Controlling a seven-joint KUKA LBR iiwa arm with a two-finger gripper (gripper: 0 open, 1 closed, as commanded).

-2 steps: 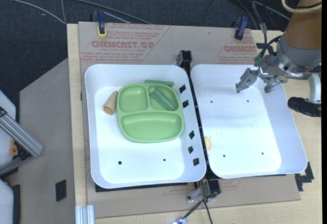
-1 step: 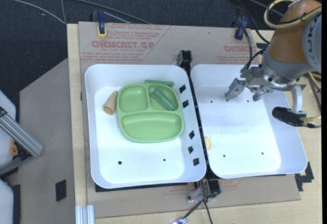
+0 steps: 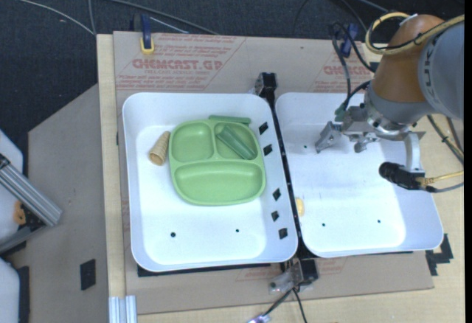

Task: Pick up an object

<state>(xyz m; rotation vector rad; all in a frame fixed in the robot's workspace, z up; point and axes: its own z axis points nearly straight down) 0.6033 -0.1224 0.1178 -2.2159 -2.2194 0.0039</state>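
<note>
Candidate objects all lie in the left bin (image 3: 147,240). A green divided plate (image 3: 217,172) sits flat near the bin's middle, three compartments showing. A darker green piece (image 3: 237,140), long and narrow, rests in the plate's upper right compartment; a second strip of the same green pokes out past the plate's top rim. What either one is cannot be made out. A small tan cone (image 3: 158,148) lies on the bin floor just beside the plate's left edge, perhaps touching it. A tiny yellowish bit (image 3: 299,206) sits at the divider between the two bins, on the right bin's side.

Right bin (image 3: 369,237): nothing else seen on its floor, apart from the arm's shadow.

Claw (image 3: 344,139) hangs over the upper part of the right bin, arm coming in from the right with its orange band above. Two grey prongs show, spread apart, and nothing is between them. Whether the tips touch the bin floor is unclear from this angle.

Progress, as judged: nothing picked up. The claw is well apart from the plate, cone and green pieces, with the divider between. Left to do: cross to the left bin, settle over one item, close on it, lift. The cone looks the easiest grab; the plate looks broad and flat for two fingers.

Counter under both bins is brown board with red print.
</note>
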